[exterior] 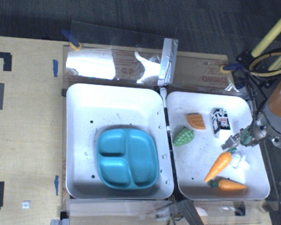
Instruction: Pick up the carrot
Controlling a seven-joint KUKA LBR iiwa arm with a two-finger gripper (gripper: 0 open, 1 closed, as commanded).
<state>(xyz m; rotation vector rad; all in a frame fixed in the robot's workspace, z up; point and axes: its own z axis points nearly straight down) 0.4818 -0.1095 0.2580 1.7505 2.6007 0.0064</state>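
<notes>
Two white bins side by side: left bin (77,129) with one blue divided plate (127,158); right bin (193,184) with two carrots, one green toy (183,136), one orange wedge (196,121), one black-and-white item (220,120). Gripper (234,143) at right; open or closed, cannot tell. Upper carrot (218,167) just below gripper; lower carrot (230,185) near front wall.

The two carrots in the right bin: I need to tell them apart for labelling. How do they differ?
The upper carrot lies on a slant, its top near the gripper; the lower carrot lies nearly level by the right bin's front wall. The upper carrot sits nearer the bin's middle; the lower one nearer its edge. Both are orange, and they meet at the lower one's green end.
</notes>
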